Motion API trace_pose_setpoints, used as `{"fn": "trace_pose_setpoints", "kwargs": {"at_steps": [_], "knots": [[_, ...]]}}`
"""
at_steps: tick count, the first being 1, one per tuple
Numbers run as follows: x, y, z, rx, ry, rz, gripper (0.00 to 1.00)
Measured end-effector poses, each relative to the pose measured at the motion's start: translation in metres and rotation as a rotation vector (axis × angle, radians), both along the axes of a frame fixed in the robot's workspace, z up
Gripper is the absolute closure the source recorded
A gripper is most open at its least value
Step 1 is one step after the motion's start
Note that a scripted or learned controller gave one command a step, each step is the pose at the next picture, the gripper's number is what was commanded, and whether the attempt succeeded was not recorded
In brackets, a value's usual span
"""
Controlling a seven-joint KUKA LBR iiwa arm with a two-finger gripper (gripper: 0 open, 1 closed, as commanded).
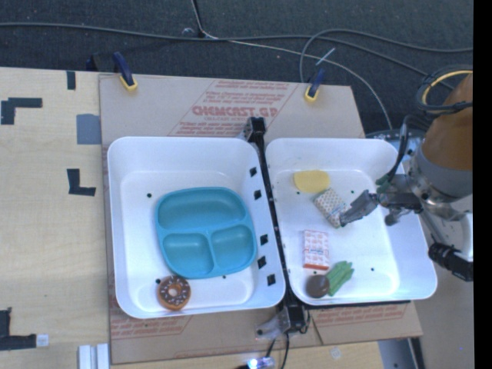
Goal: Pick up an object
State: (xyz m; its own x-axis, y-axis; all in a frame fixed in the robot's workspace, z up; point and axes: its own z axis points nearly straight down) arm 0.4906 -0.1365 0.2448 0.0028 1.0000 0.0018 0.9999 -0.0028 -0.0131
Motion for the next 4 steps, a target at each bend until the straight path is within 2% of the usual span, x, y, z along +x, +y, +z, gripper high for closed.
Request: {"fn": "trace_pose_setpoints", "kwargs": {"at_steps": [1, 2, 4], "knots": [[0.002, 0.000, 0.006, -0.002, -0.011, 0.004, 0.00], [0.001, -0.003, -0.058, -0.001, -0.006, 0.003, 0.00], [0.006, -0.002, -0.154, -0.001, -0.013, 0.002, 0.00]]}}
